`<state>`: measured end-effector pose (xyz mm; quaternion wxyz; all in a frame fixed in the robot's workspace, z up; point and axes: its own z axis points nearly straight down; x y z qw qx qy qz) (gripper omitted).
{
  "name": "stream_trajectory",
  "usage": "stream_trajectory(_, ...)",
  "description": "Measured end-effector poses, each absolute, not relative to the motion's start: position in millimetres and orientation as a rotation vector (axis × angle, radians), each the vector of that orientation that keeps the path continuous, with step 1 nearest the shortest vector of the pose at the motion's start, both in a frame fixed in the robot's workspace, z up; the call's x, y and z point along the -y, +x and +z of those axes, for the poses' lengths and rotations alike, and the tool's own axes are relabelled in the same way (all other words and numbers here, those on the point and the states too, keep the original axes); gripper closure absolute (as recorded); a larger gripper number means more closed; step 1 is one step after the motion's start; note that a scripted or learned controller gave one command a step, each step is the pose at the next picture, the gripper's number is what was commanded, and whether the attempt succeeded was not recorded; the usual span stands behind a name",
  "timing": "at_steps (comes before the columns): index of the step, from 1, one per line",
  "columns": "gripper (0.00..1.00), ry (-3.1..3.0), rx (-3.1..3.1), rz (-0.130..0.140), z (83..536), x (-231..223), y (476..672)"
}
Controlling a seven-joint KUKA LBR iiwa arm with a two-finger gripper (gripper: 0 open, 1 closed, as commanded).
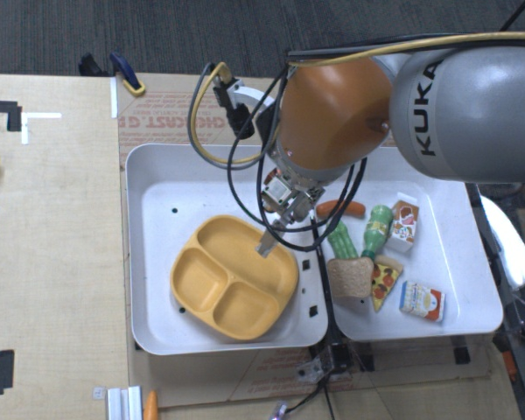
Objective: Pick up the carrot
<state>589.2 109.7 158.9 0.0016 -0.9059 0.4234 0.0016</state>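
Observation:
The carrot (343, 208) is a short orange-red stick. It lies at the back left of the right bin (472, 261), partly hidden under the arm's wrist. My gripper (269, 240) hangs below the orange band and points down and to the left. Its tip is over the right edge of the yellow divided plate (227, 278) in the left bin (157, 234). The gripper is left of the carrot, on the other side of the wall between the bins. Nothing shows in its grasp.
In the right bin are a green vegetable (342, 240), a green bottle (378, 226), a juice box (405, 225), a bread slice (350, 278), a pizza slice (383, 283) and a small carton (421, 301). Cables (212, 112) loop behind the wrist.

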Motion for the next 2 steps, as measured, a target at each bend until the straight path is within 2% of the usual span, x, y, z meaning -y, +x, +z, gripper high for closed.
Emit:
stream_trajectory(1, 0.0, -2.713, -1.518, -0.039, 107.5, -112.3, 547.4)
stream_trajectory(2, 1.0, -2.722, -1.531, -0.041, 110.9, -105.4, 547.7)
